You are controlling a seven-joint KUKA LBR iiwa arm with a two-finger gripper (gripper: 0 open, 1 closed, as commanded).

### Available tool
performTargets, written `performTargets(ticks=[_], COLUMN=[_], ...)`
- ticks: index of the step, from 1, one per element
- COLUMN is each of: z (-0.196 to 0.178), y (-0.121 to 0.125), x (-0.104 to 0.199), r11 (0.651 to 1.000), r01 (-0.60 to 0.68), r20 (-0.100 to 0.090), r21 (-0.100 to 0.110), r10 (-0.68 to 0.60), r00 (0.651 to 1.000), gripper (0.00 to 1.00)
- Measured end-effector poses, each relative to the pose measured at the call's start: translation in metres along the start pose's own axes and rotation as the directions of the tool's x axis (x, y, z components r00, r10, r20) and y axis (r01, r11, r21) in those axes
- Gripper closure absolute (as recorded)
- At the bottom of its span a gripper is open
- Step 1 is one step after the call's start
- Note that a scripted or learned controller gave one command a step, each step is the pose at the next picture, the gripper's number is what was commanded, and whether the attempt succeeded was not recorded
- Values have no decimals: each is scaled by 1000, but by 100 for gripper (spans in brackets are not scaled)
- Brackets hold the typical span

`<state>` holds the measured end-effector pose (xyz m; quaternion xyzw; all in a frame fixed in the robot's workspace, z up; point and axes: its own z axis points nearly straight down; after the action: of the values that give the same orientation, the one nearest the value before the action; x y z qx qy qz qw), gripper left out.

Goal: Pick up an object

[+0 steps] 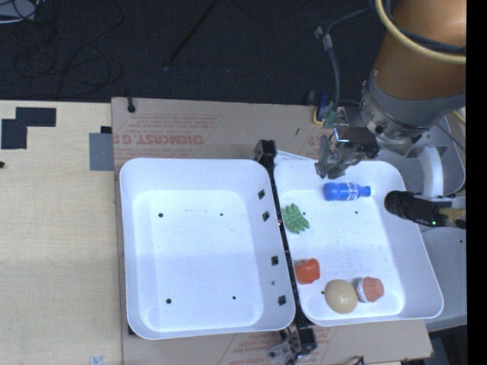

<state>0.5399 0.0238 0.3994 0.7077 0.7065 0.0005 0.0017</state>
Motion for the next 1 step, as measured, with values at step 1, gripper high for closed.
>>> performTargets(ticks=[1], z=[64], y=[-20], x=[118], r11=[1000], r01=[14], r20=[-3], r21=[14], r10=[-14], r00=[1000], gripper=[100])
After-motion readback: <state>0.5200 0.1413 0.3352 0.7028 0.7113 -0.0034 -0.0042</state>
